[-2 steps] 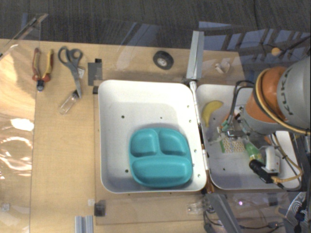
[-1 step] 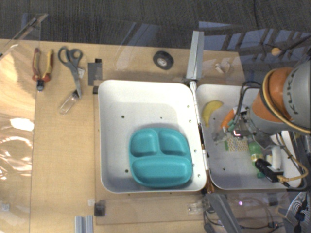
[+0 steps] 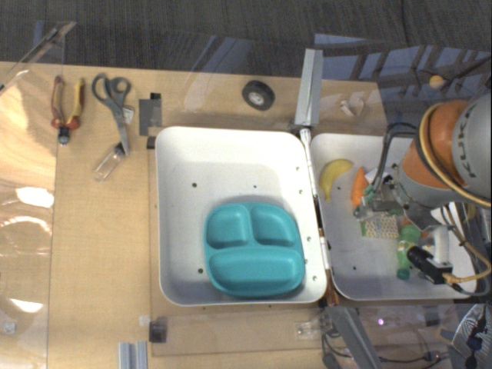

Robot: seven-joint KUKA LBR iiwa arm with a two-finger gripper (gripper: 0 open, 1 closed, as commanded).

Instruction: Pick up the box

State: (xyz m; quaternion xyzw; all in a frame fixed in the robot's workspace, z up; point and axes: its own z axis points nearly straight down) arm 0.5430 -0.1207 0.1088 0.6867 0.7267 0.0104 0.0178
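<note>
Pincer (image 3: pixel 374 203) low in the right bin (image 3: pixel 346 279) over a speckled box (image 3: pixel 380 227); grip state cannot be told. Crowding banana (image 3: pixel 334 177) and carrot (image 3: pixel 358 186) risk a mis-grasp.

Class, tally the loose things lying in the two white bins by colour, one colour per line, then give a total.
Teal: 1, the divided tray in the left bin
Yellow: 1, the banana-shaped piece in the right bin
Orange: 1, the carrot-shaped piece
Green: 1, the small piece near the arm
Total: 4; the arm may hide others.
</note>
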